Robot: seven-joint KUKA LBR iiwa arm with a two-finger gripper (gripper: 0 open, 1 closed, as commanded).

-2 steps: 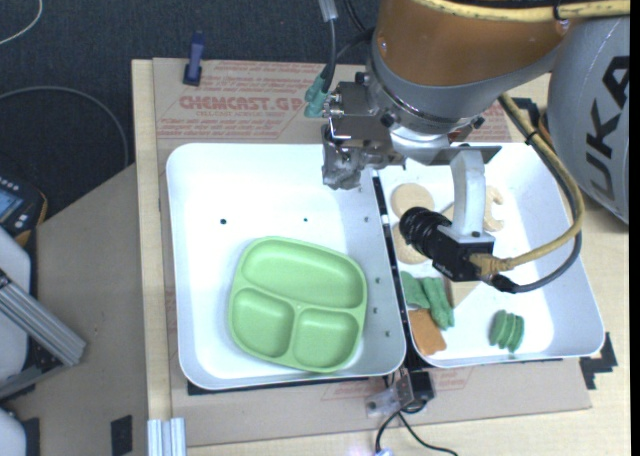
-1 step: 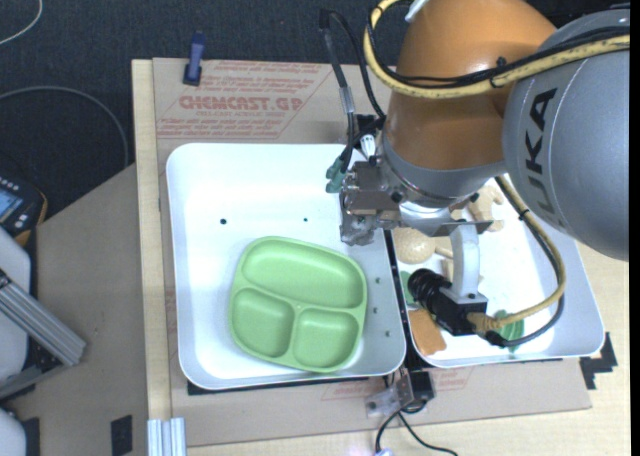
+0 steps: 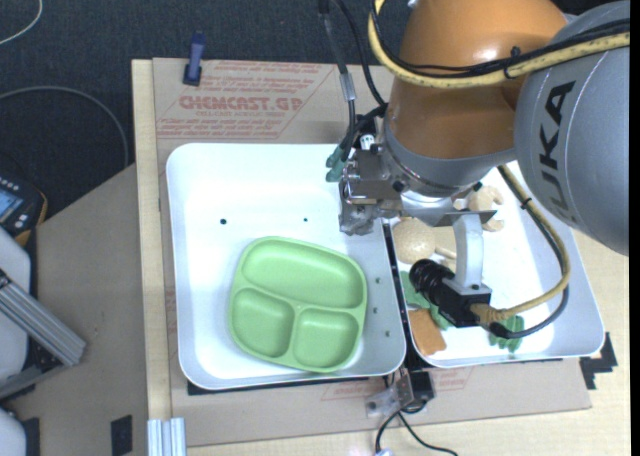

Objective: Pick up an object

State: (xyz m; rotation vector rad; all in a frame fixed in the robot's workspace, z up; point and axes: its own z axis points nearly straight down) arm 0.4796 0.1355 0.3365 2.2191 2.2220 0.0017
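Observation:
A light green divided plate [image 3: 298,301] lies in the left bin [image 3: 200,194], toward its front. My gripper [image 3: 362,206] hangs low over the wall between the two bins, at the right bin's left edge, under the large orange and grey wrist. Just right of it, a pale beige rounded object [image 3: 412,240] lies in the right bin [image 3: 560,329]. At that bin's front left is a flat brown piece [image 3: 430,335], and a small green item [image 3: 506,331] sits near the front edge. More beige pieces [image 3: 487,201] peek out behind the arm. The arm hides much of the right bin.
A cardboard sheet with red print [image 3: 240,94] lies under the back of the bins, with a small blue object [image 3: 193,59] at its far left corner. Grey metal fixtures [image 3: 40,329] stand at the left edge of the bench.

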